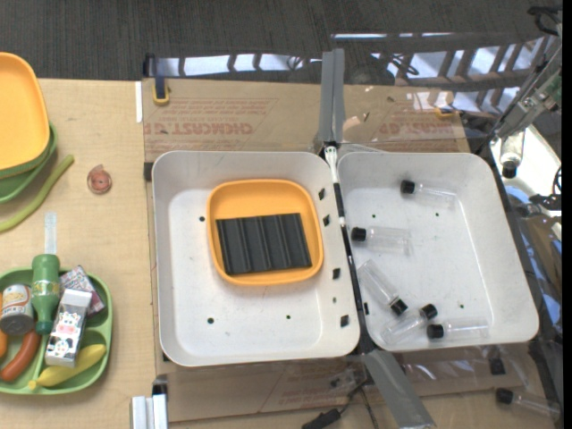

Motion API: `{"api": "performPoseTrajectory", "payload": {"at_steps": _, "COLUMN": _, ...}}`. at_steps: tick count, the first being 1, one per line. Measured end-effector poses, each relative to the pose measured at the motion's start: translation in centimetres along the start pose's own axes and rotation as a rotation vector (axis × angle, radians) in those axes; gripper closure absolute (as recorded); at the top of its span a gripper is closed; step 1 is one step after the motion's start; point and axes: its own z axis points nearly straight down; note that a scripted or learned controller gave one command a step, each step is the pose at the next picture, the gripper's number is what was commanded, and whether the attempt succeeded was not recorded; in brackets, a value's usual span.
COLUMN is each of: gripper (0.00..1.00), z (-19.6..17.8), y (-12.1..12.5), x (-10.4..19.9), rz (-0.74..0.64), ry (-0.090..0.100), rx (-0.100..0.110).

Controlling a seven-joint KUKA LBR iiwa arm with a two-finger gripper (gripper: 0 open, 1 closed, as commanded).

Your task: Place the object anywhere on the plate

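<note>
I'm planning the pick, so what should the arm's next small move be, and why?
Probably reach over the right white bin toward the clear plastic tube with a black cap. The tubes all lie there, and the orange plate in the left white bin carries just a dark ribbed pad.

Stacked plates, far left: cut off by the left edge, only right halves showing.
Green tray, near left: left part cut off; red item cropped.
Clear tubes, right bin: contents too faint to tell.
Small pinkish thing: too small to identify.
</note>
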Motion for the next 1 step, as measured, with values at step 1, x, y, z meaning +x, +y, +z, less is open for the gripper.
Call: {"api": "performPoseTrajectory", "payload": {"at_steps": 1, "gripper": 1.0, "z": -7.08, "y": 1.06, "x": -0.61, "rz": -0.195, "ry": 0.001, "rx": 0.0}}
